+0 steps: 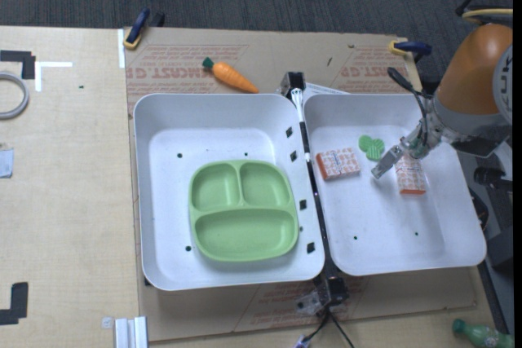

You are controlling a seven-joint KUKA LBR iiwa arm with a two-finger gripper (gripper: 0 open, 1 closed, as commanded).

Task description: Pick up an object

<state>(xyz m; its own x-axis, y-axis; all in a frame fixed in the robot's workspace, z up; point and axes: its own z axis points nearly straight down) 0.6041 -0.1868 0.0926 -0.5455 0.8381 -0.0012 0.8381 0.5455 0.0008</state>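
Observation:
The right bin (424,253) holds three things. An orange-and-white box (338,164) lies at its left, and a small green piece (372,147) sits just right of it. A second orange-and-white box (412,179) lies further right. My gripper (397,166) hangs low over this bin and is open. One grey finger (383,167) points down-left into the gap between the green piece and the second box. The other finger is at that box's top edge. Nothing is between the fingers.
A green divided plate (243,210) lies in the left bin (155,175). A toy carrot (231,75) rests on the cardboard behind the bins. Blue clamps (137,27) hold the cardboard's back corners. The bins' shared wall (306,175) runs down the middle.

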